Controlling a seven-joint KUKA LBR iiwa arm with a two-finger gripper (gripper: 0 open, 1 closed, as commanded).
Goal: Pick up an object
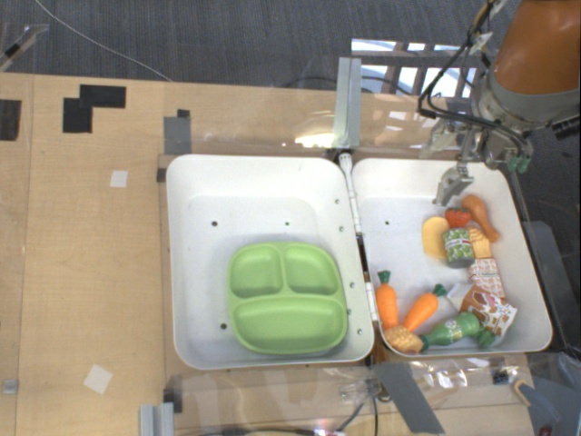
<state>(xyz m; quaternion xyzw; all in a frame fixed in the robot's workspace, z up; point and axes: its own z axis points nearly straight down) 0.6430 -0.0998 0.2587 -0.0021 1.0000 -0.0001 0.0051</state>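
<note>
My gripper hangs over the back of the right bin, just above the toy food. Right below it lie an orange drumstick, a red piece, a yellow slice and a small green can. Further forward are two carrots, a patterned packet, a green vegetable and a tan piece. Nothing is seen held in the gripper.
The left bin holds a green divided plate. A metal divider runs between the bins, with a metal post behind them. The arm's orange band and cables hang over the back right corner.
</note>
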